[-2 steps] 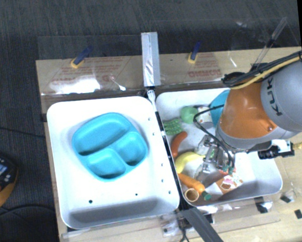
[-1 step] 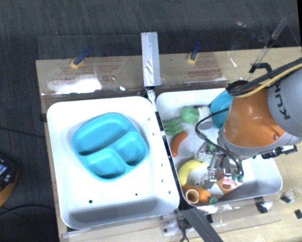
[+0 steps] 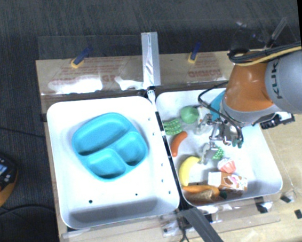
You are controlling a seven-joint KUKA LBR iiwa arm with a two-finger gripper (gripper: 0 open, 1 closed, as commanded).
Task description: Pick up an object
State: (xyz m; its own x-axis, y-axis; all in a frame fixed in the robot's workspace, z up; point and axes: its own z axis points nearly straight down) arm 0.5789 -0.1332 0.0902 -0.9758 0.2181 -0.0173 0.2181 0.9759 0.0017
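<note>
The right bin [image 3: 262, 160] holds several toy foods. Towards the back lie a green ball [image 3: 189, 113] and a green ridged piece [image 3: 172, 125]. An orange carrot-like piece [image 3: 178, 143] rests by the divider, with a yellow fruit [image 3: 188, 168] in front of it. A white and red packet [image 3: 228, 167], a white block [image 3: 215, 178] and an orange-brown piece [image 3: 201, 191] crowd the front edge. My gripper [image 3: 213, 149] hangs low over the middle of this bin, just right of the yellow fruit and behind the packet. A small green item [image 3: 218, 153] shows at its tip.
The left bin [image 3: 67, 196] holds a blue divided plate [image 3: 109, 144]. A raised divider [image 3: 163, 143] separates the two bins. The arm's orange band [image 3: 247, 89] hangs over the right bin's back right part.
</note>
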